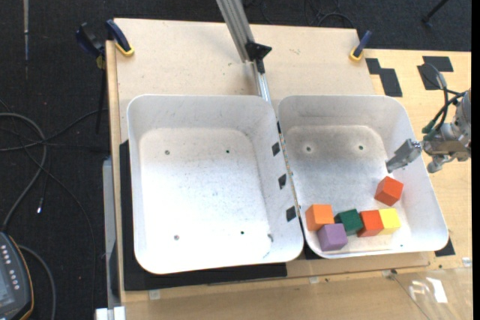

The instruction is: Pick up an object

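Along the front of the right bin (341, 107) lies a row of small blocks: orange (320, 215), green (349, 220), red-orange (370, 222) and yellow (389, 218), with a purple one (332, 236) just in front of them. Another red-orange block (389, 190) sits tilted by itself near the right wall. My gripper (417, 161) hangs over the bin's right rim, just above and to the right of that lone block. It is open, and there is nothing between its fingers.
The left bin (195, 183) sits beside the right one on the wooden bench. A slanted metal pole (229, 0) rises from between the bins at the back. Clamps (120, 41) (360, 46) grip the bench's far corners, and cables lie on the dark floor around it.
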Controlling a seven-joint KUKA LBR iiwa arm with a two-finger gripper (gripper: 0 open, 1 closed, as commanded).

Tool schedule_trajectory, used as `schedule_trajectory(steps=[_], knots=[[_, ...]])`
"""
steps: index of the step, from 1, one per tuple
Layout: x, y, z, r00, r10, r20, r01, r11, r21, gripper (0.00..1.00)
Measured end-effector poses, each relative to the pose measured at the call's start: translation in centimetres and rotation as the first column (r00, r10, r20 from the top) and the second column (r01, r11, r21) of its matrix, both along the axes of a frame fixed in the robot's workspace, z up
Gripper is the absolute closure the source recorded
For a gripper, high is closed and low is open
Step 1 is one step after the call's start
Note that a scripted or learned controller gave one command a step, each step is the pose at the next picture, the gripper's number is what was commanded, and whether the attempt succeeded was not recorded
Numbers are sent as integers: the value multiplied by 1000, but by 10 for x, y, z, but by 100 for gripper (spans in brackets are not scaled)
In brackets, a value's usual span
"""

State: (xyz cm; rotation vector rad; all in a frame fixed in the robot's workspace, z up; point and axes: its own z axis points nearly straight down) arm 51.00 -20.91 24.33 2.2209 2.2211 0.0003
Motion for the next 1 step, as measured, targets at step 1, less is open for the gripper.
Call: schedule_trajectory(steps=[1], knots=[[7,-13,-148,1000,1,2,-1,1000,3,0]])
